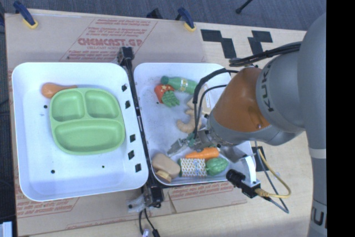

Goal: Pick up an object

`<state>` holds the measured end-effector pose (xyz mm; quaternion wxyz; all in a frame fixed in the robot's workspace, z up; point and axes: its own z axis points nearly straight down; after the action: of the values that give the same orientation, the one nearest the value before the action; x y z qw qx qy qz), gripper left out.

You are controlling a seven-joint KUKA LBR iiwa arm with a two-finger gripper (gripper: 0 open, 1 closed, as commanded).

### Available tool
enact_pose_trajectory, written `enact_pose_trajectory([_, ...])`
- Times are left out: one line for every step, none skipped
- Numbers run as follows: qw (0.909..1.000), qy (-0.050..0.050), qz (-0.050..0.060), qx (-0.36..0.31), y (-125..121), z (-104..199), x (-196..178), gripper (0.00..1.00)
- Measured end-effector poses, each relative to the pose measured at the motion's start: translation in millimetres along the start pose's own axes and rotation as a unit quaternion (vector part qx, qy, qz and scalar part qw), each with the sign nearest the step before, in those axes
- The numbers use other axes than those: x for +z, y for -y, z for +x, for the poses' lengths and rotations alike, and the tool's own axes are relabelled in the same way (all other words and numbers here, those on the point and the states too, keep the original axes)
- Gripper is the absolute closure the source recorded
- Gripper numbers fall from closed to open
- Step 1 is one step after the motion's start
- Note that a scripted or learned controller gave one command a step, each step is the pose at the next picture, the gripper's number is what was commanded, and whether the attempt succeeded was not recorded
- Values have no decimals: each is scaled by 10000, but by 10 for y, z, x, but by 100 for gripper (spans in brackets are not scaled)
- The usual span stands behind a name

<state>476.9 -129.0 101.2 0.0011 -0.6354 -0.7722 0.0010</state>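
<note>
1. Orange carrot-like piece (206,152), the likeliest target, lying in the right bin (145,114) toward its near edge, just below the gripper (187,145).
2. Gripper lowered into the right bin, metal tip close above or touching the carrot-like piece; whether spread or pressed together cannot be told, much being hidden under the wrist.
3. No object seen lifted or pinched; judged as the reach-and-grasp stage, with closing, securing and raising left to do.
4. Close neighbours along the near wall: a patterned block (193,167), a green piece (217,166) to its right, a tan bread-like piece (165,166) to its left. Crowding judged a risk of a glancing or double contact.
5. Farther in the same bin: a green bottle-like item (181,84), a red-and-green vegetable piece (167,96), and pale tan pieces (187,125) near the middle, all apart from the gripper.
6. Grey arm with orange band (238,108) entering from the right, covering the right part of that bin.
7. Left bin (22,136) holding a green divided plate (86,120), with an orange item (51,89) at its far-left corner, partly under the plate rim; well apart from the gripper.
8. Both bins resting on a cardboard-covered counter (166,36).
</note>
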Motion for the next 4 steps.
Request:
enact_pose_trajectory([9805,6,-12,-1967,33,-165,94,0])
enact_pose_trajectory([9216,165,-96,-3878,-77,4,40,0])
enact_pose_trajectory([9202,84,-47,-3913,-54,44,-37,100])
enact_pose_trajectory([8911,26,-21,-4538,-98,480,-1575,100])
